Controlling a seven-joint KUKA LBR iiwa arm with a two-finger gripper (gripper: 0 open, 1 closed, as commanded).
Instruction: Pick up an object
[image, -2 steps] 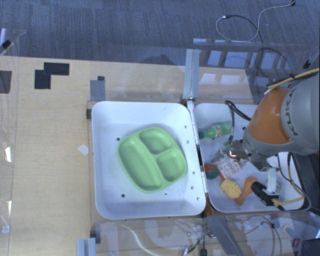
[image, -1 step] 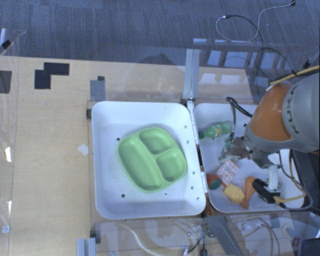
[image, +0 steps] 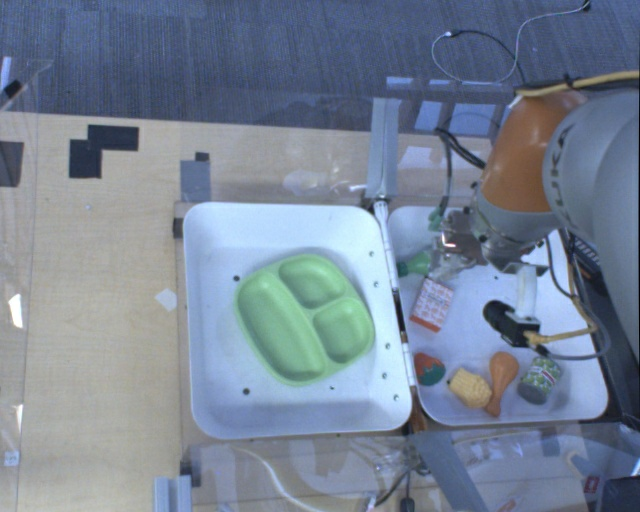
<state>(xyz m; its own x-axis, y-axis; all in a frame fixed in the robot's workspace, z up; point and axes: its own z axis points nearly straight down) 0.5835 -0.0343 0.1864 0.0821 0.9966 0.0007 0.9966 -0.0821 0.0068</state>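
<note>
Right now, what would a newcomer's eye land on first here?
The green divided plate lies in the middle of the left bin. The gripper hangs over the far end of the right bin, near a red-and-white packet; a yellow corn toy lies nearer the front.

A pale wooden counter (image: 90, 340) carries the left bin (image: 215, 250). The right bin (image: 462, 335) sits just beside its right wall, and black patches (image: 100, 148) lie beyond its upper-left corner.

Small items in the right bin (image: 465, 335)
A red-and-white packet (image: 432, 303) lies flat by the left wall; red-green toy (image: 430, 369), yellow corn (image: 467, 386), orange drumstick (image: 500, 376), green-labelled can (image: 540, 379) line the lower wall.
</note>
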